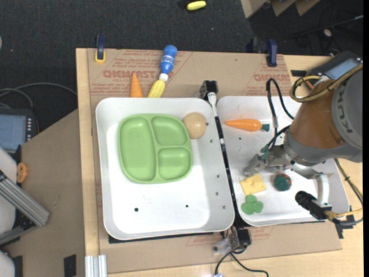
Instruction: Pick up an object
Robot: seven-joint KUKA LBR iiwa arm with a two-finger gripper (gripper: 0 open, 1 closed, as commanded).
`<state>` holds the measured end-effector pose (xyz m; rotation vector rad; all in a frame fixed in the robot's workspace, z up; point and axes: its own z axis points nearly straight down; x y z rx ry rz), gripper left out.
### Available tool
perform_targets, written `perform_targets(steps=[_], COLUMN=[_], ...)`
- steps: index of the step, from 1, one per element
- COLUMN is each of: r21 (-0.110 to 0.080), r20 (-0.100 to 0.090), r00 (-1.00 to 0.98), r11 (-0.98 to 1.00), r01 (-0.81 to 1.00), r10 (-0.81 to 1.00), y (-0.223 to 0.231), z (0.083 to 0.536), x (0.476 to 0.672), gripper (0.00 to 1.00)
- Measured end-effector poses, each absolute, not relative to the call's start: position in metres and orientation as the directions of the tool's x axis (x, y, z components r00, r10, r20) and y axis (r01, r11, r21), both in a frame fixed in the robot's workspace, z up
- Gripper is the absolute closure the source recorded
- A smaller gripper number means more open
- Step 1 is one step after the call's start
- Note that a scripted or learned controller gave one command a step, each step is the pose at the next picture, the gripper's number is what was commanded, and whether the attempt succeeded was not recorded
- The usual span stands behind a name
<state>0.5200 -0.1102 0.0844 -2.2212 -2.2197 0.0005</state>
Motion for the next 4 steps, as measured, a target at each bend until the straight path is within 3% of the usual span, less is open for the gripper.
perform_targets(steps=[1,2,3,4], r21=[0.005,0.008,-0.019,0.005], r20=[-0.001,-0.002,0.004,-0.003], r00=[-0.003,-0.003,-0.001,0.004], r11=[0.003,0.003,0.001,-0.004], r01=[1.000,1.000,1.000,1.000], r10=[1.000,1.000,1.000,1.000], y=[-0.107,-0.118,-0.169,-0.228], z=[0.085,0.086,0.082,0.129], x=[0.574,0.648,0.663,0.667], gripper=[0.00,0.00,0.00,0.00])
